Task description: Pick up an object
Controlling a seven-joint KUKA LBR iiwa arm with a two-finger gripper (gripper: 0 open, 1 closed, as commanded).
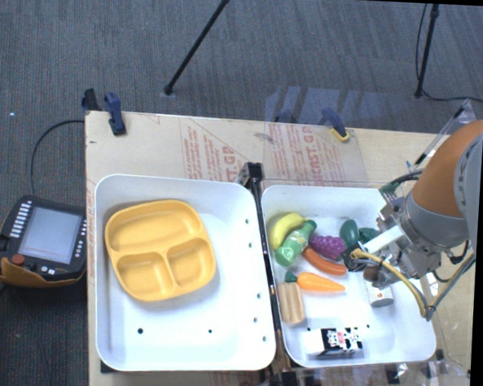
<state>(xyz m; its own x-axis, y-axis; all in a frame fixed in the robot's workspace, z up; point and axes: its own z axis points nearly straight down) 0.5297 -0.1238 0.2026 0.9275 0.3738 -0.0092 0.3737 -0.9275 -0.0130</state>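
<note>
Over the right bin [416, 341], seen from above at a slant, the gripper [375, 275] hangs low near the bin's right side, on a grey arm with an orange band reaching in from the right. We cannot tell whether the gripper is spread or pressed together, and we see nothing held in it.

Toy foods crowd the bin's upper half. Just below the gripper, close to it, is a small white thing [380, 298]; we cannot make out what it is. Left of the gripper lies an orange carrot [322, 283], with a second carrot [325, 263] above it. Purple grapes [328, 246] touch that second carrot. A dark green pepper [349, 232] sits up and left of the gripper. Farther left are a green bottle [294, 244] and a yellow banana [283, 226], side by side. A tan block [291, 303] lies by the bin's left wall. A black and white carton [340, 341] lies near the front wall, well apart from the gripper.

The left bin [99, 261] holds a yellow divided plate [160, 248].
</note>
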